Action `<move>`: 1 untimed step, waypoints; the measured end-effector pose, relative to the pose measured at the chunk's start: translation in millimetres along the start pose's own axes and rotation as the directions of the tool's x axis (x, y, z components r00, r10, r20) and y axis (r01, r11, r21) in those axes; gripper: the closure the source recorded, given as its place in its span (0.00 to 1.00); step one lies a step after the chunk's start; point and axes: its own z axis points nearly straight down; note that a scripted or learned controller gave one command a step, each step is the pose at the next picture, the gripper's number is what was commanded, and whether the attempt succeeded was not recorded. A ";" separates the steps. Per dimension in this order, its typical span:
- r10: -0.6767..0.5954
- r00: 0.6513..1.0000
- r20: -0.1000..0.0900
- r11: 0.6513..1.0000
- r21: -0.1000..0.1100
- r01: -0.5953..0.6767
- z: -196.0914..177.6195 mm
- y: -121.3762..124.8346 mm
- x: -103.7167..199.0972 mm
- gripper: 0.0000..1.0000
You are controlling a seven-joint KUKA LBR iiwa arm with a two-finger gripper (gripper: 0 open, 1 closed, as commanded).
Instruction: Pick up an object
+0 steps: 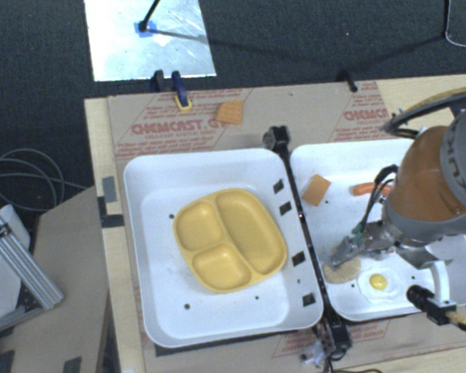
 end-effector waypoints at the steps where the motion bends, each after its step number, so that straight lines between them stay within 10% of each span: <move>1: 0.000 1.000 0.000 1.000 0.000 0.000 0.0 0.0 0.0 0.00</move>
